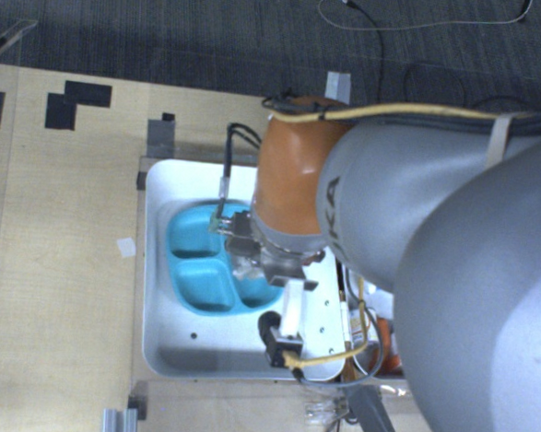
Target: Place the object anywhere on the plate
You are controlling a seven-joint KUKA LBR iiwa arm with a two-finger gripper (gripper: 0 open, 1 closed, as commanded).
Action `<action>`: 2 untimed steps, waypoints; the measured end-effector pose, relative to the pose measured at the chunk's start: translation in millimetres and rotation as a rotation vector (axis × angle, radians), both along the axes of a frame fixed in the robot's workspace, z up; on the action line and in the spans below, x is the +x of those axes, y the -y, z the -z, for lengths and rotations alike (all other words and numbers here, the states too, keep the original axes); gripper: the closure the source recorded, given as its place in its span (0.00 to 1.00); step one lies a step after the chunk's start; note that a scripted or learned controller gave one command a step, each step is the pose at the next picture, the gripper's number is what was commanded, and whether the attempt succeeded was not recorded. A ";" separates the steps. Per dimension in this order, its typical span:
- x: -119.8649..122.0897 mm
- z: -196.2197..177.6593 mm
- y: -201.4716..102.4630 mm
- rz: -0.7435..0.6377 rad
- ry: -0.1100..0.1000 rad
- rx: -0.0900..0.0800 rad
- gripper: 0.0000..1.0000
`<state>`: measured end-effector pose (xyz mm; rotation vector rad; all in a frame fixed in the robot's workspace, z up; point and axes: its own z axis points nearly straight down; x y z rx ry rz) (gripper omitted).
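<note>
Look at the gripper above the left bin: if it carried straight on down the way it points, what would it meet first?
Most likely the blue divided plate, which lies right under the gripper in the white bin. Height is hard to judge from this view.

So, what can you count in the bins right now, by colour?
Blue divided plate: 1
White bin: 1
Orange thing, partly hidden by the arm: 1
Total: 3
The arm covers much of the scene, so more may lie under it.
</note>
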<state>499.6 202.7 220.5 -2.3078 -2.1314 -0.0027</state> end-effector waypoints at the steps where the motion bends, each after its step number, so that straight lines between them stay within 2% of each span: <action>1: 0.0 -0.1 0.0 -0.001 0.000 0.000 0.00; 2: -12.2 -53.8 -32.9 -0.136 0.004 0.000 0.00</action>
